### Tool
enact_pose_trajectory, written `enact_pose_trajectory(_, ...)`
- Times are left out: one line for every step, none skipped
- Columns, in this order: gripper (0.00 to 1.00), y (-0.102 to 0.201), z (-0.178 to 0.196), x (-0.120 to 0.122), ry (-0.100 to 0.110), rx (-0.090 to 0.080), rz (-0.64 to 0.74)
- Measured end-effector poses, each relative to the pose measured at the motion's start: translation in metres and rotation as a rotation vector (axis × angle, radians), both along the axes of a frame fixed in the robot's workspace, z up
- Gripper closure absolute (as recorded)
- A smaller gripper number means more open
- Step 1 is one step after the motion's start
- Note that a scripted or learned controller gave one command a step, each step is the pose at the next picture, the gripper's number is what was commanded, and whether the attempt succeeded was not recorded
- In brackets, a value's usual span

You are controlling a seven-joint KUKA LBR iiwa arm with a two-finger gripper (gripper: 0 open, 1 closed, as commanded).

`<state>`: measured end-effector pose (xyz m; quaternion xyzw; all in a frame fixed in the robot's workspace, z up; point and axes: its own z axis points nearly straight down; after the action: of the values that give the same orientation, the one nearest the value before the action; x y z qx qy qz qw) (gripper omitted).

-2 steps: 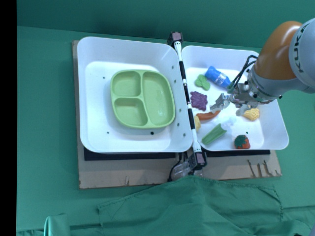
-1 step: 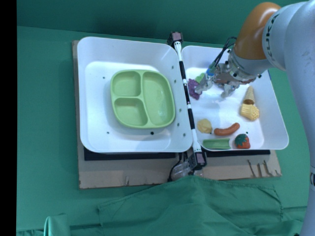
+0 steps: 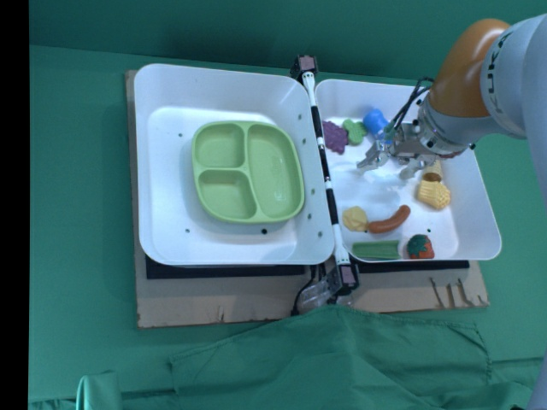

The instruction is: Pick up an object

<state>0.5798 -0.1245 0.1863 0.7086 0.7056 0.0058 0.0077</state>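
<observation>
Toys (image 3: 392,219) lie in right bin (image 3: 479,229); arm (image 3: 479,75) partly hides some.

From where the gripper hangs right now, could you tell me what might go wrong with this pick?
The gripper hangs over bare bin floor in the right bin, between several toys, so closing there may catch nothing. The blue toy, green toy and purple grapes sit close together, so a descent there could nudge neighbours. The yellow corn lies near the fingers and may get knocked.

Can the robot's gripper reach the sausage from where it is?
Probably yes. The gripper hangs over the same bin as the sausage, and nothing lies over the sausage; a yellow piece sits close beside its end.
</observation>
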Motion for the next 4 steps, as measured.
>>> enact_pose_trajectory(0.00, -0.042, -0.001, 0.011, 0.002, 0.000, 0.001)
enact_pose_trajectory(0.00, -0.047, 0.001, -0.035, -0.004, 0.000, 0.004)
enact_pose_trajectory(0.00, -0.054, 0.000, -0.076, -0.005, -0.003, 0.002)
enact_pose_trajectory(0.00, -0.044, 0.000, -0.107, -0.007, -0.009, -0.001)
